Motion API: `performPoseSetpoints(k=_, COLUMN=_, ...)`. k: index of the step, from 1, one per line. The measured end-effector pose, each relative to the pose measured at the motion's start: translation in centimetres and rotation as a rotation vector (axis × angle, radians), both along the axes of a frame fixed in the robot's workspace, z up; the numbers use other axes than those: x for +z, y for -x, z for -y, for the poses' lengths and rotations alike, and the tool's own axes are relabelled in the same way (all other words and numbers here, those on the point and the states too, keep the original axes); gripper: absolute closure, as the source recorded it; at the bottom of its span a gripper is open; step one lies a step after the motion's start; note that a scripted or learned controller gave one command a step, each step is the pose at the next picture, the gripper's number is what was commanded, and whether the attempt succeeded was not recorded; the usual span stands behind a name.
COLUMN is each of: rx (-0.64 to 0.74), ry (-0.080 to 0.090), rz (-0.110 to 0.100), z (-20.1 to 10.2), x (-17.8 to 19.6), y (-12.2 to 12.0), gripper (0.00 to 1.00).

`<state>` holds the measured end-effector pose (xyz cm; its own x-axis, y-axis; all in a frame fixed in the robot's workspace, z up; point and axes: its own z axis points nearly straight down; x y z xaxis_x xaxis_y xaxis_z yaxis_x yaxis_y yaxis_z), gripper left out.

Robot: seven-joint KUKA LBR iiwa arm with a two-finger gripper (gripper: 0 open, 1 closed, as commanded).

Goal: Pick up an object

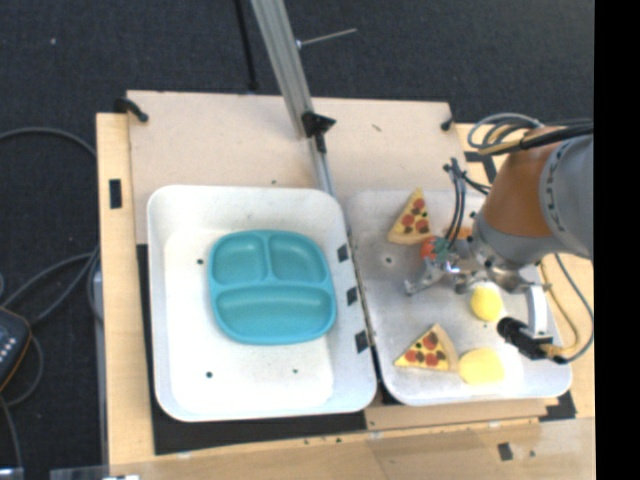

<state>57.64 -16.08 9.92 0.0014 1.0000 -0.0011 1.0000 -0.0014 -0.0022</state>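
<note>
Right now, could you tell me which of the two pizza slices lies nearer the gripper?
The upper pizza slice, by the right bin's far edge, is nearer the gripper; the lower slice lies farther off beside a yellow piece.

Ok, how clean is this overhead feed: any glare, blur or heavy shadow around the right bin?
Camera view: lighting is even and soft, with no harsh glare on the shallow white right bin. The whole frame is slightly soft. The grey arm with the orange band covers part of that bin, and the gripper area is cluttered with cables, so jaw detail is unreadable.

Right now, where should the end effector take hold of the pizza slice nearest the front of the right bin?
Probably across the front pizza slice at its wide crust end, descending from above: it lies flat, its point toward the yellow piece beside it.
</note>
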Motion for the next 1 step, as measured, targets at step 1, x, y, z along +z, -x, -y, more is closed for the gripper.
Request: performPoseSetpoints(k=1, rx=-0.006, ry=0.001, rz=0.005, z=0.14, x=1.3, y=-0.12, gripper=1.0)
